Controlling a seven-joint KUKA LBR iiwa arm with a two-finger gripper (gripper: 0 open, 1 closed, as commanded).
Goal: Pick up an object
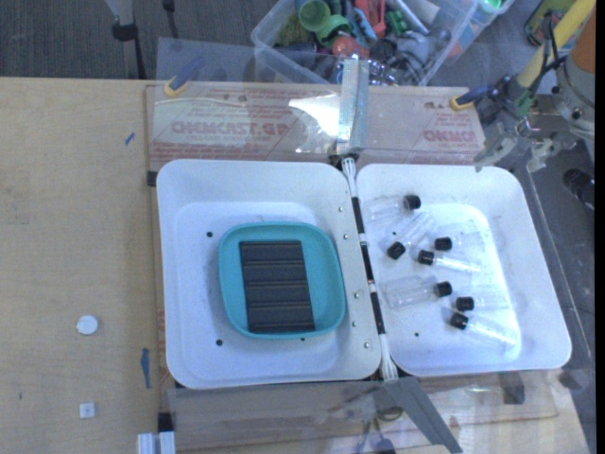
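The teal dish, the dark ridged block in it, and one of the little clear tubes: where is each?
Teal dish (pixel 232 287): camera view, left bin, on its left rim.
Dark ridged block (pixel 276 287): camera view, on its middle.
Clear tube (pixel 402 294): camera view, right bin, on its see-through body.

Two shallow white bins sit side by side on the bench. The left bin (pixel 180 253) holds a teal square dish (pixel 232 287) with a dark ribbed insert (pixel 276 287) lying flat in its centre. The right bin (pixel 539 282) holds several clear vials with black caps (pixel 425 256), lying on their sides and scattered across its floor. Behind the bins stands a clear plastic panel (pixel 236 126). Beyond it, a clear tub (pixel 284 41) contains assorted coloured items.
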